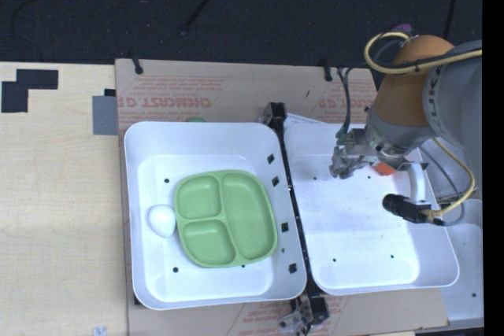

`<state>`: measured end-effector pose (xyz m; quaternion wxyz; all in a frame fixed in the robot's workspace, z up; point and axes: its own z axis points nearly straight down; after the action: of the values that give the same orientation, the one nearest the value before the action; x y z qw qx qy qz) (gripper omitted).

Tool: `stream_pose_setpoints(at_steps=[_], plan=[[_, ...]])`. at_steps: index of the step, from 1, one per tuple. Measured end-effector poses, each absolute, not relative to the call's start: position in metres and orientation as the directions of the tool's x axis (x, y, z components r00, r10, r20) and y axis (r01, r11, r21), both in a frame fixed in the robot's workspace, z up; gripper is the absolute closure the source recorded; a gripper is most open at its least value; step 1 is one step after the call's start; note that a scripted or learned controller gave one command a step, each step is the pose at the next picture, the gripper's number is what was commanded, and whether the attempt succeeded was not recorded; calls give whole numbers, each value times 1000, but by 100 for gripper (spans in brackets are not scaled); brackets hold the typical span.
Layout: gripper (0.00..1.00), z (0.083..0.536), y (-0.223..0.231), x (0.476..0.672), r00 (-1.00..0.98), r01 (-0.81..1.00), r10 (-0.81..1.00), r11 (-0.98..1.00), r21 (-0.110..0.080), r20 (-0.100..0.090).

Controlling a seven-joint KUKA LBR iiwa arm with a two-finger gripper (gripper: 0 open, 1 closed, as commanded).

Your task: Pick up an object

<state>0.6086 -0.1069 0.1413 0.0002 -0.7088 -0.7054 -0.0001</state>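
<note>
White plastic makes up the two shallow bins that sit side by side on the table, the left bin (142, 264) and the right bin (370, 264), with a black divider strip (285, 193) running between them. Counted up, the left bin holds two things: one green tray (225, 218) with three compartments, lying flat near the bin's middle, and one small white egg-shaped object (161, 220) touching the tray's left edge. A small orange-red object (385, 167) (mostly hidden under the arm) peeks out near the far edge of the right bin, so its shape cannot be told.

One grey arm with its orange band (409, 86) reaches in from the table's right side, and its gripper (344, 167) hangs low over the far left part of the right bin, close to the divider. From this angle I cannot tell whether the fingers are spread or pressed together, and nothing can be made out between them. The orange-red object lies just beside the gripper, on its right.

Yellow and black cables (441, 201) loop off the arm's wrist over the right bin's right edge, and a black fitting (403, 207) juts out above the bin floor there. Brown cardboard (205, 94) with printed lettering lies under both bins, over the pale wood table (55, 201).
</note>
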Motion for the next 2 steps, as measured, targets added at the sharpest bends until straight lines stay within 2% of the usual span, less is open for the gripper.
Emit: stream_pose_setpoints(at_steps=[2], plan=[[100, 236, -113, 618, -1, 1000, 1000, 1, 2, 0]])
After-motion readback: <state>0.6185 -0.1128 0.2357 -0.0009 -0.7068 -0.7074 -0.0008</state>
